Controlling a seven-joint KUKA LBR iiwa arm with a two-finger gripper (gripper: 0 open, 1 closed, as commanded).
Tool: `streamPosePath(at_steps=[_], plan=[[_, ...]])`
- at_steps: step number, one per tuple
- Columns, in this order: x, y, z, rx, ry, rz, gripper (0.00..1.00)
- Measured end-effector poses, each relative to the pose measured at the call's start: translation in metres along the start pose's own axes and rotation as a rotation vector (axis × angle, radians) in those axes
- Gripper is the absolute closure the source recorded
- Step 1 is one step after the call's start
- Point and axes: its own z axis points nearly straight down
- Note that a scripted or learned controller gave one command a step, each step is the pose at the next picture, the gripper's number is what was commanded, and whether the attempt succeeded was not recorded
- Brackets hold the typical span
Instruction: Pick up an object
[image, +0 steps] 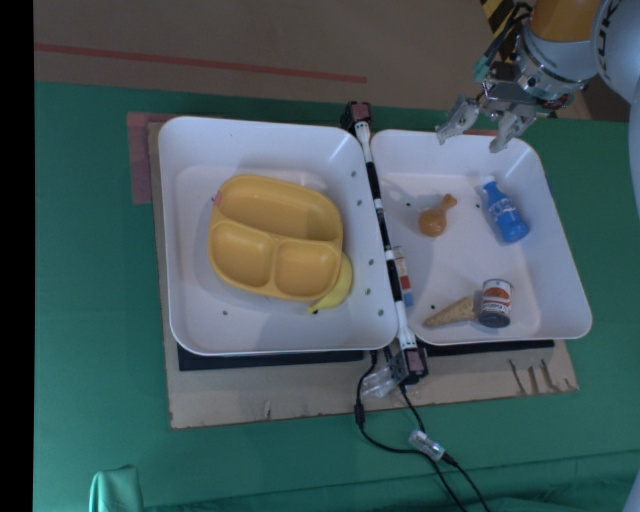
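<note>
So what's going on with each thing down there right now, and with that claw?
Gripper: open, holding nothing, above the right bin's far edge.
Blue bottle: lying on its side in the right bin.
Can: tipped over, beside the cone.
Ice cream cone: lying flat.
Drumstick: lying flat, apart from the rest.
Yellow tray: right side up in the left bin.
Banana: partly under the tray.

A yellow curved banana-like piece (338, 287) lies mostly hidden beneath the near right corner of the yellow three-compartment plastic tray (275, 237). The labels on the blue plastic bottle (502, 210) and the small round tin can (495, 301) are too small to read. The grey arm with its orange band (565, 18) is cut off by the top and right edges. At the near left, a pale green cloth (115, 490) on the counter runs off the bottom edge.
</note>
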Motion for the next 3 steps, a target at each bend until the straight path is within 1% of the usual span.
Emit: streamPosePath(at_steps=[1,2,3], plan=[[-0.063,0.004,0.045,0.001,-0.005,0.003,0.0],[-0.076,-0.002,0.116,0.001,-0.006,0.002,0.0],[-0.078,0.001,0.097,-0.014,-0.013,0.007,1.0]])
